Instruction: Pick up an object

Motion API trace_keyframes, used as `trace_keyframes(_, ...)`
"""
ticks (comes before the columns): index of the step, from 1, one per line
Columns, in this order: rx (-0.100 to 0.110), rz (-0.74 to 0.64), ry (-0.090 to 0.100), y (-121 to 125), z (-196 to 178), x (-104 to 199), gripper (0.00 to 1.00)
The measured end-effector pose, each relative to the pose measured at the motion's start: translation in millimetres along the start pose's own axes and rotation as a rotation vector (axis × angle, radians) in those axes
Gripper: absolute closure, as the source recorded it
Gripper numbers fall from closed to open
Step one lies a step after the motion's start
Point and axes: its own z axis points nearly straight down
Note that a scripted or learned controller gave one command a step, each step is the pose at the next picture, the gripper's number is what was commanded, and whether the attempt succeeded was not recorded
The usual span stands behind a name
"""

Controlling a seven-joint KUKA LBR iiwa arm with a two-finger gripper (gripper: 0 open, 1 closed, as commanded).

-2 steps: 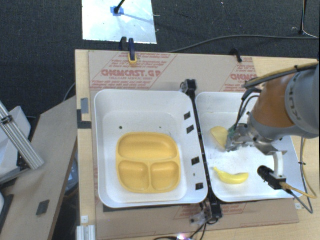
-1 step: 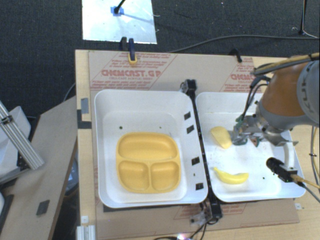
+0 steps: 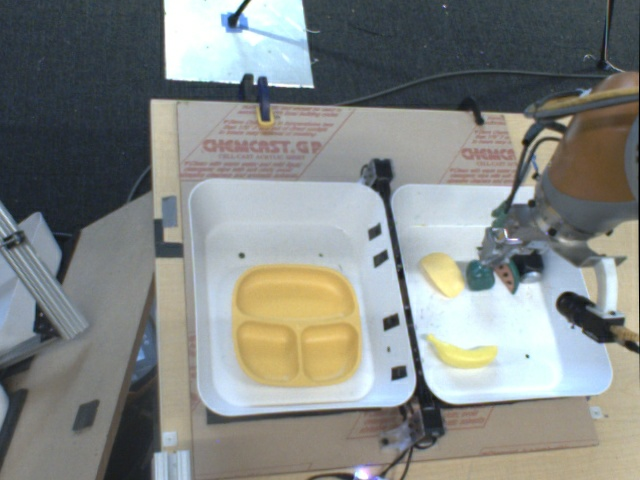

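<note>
Fingers low in the right-hand bin, over the small objects.
Teal object directly beneath gripper; yellow oval piece just beside; banana nearer the front edge; finger spread: cannot tell.

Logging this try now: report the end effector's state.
End effector: down in the right bin by the teal object; open or shut cannot be told.

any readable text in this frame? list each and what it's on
"CHEMCAST GP" in red, on the board behind the left bin.
Same red print, partly cut off by the arm, on the board behind the right bin.
The smaller red lines under both are too blurred to read.
</note>
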Motion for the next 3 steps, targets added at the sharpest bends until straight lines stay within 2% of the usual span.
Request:
trace_keyframes(1, 0.002, 0.001, 0.0, 5, -51, -10, 1.0)
trace_keyframes(2, 0.005, -0.004, 0.002, 24, -49, 29, 1.0)
trace_keyframes(3, 0.005, -0.005, 0.003, 41, -51, 82, 1.0)
